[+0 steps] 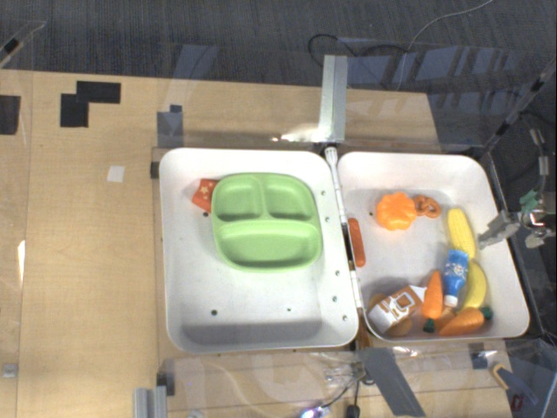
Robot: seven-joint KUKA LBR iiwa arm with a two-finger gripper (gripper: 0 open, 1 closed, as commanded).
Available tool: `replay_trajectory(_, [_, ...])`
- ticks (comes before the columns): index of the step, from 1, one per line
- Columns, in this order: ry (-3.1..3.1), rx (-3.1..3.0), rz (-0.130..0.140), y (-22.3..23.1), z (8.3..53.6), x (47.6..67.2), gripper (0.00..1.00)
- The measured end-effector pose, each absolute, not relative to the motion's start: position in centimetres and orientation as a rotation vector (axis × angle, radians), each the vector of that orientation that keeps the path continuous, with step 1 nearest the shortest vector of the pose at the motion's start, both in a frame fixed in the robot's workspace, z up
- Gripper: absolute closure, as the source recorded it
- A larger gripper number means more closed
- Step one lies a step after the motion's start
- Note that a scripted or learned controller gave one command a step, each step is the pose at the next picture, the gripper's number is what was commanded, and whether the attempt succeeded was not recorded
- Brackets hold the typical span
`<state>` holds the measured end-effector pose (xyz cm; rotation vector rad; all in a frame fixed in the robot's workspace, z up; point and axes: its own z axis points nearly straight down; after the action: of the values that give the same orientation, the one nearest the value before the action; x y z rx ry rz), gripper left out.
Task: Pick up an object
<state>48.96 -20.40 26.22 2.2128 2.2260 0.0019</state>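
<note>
The right bin (pixel 418 168) holds several toy foods. An orange pumpkin-shaped piece (pixel 396 211) lies near its middle, with a small brown pretzel (pixel 426 205) beside it. A yellow corn cob (pixel 460 232) lies along the right side. Below it are a blue-and-white bottle (pixel 453 277) and a banana (pixel 475 284). Two carrots (pixel 432 294) (pixel 463 322) and a brown-and-white packet (pixel 396 310) crowd the front corner. An orange-red stick (pixel 356 240) lies along the left wall.
The left bin (pixel 187 294) holds a green divided plate (pixel 261 220) with a red-orange piece (pixel 203 195) poking out at its left edge. A grey bracket (pixel 499 231) and cables (pixel 533 207) sit at the right bin's right rim. A metal post (pixel 333 94) stands behind the bins.
</note>
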Motion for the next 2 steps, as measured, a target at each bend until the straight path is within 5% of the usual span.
replay_trajectory(1, [2.372,2.055,0.002,-20.6,22.6,48.8,0.0])
replay_trajectory(2, [2.445,1.971,0.002,-17.1,10.2,49.4,0.0])
